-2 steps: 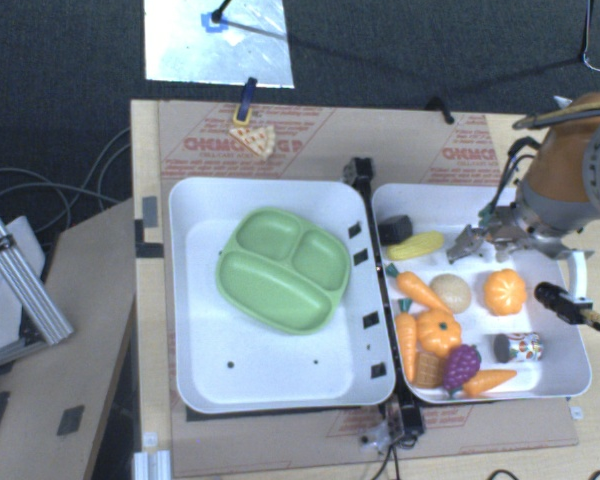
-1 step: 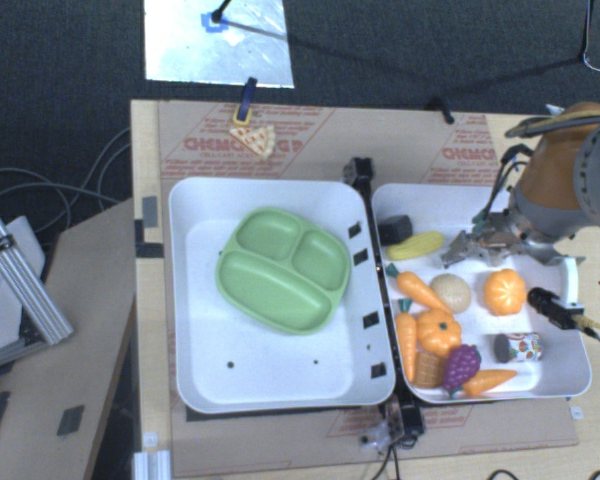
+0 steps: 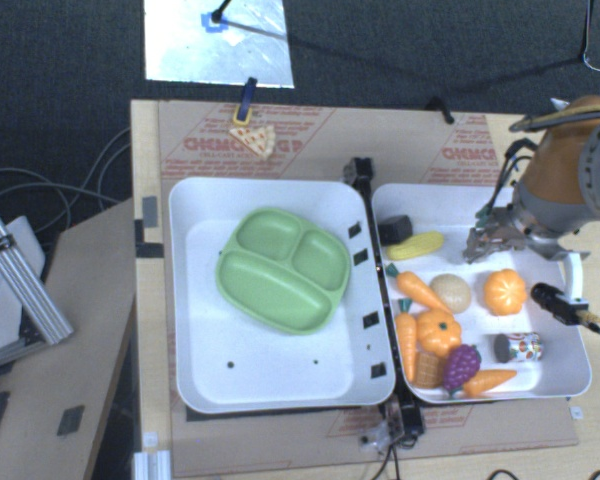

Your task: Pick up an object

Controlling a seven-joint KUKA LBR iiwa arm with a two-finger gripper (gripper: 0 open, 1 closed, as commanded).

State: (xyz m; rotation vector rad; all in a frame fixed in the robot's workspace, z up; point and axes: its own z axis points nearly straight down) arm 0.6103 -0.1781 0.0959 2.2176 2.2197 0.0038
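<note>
The grey arm's gripper (image 3: pixel 492 238) hangs low over the right bin (image 3: pixel 576 373), near its back wall. Whether it is open or closed cannot be told. An orange (image 3: pixel 504 292) lies just beside it, a yellow banana (image 3: pixel 416 245) further left.

This is a robotics lab or test cell, not a home. A grey arm (image 3: pixel 570 183) with an orange band reaches in over a worktop (image 3: pixel 310 133) covered with printed cardboard. Two white bins (image 3: pixel 195 298) sit side by side on it; the left one holds a green plate (image 3: pixel 283 268) and the right one holds toy food (image 3: pixel 450 328) of plastic. Cables (image 3: pixel 100 163) trail over dark carpet (image 3: pixel 50 68) beside the worktop. An aluminium frame rail (image 3: pixel 20 273) stands at the left. A shiny square sheet (image 3: pixel 218 28) lies on the floor beyond the worktop.
</note>
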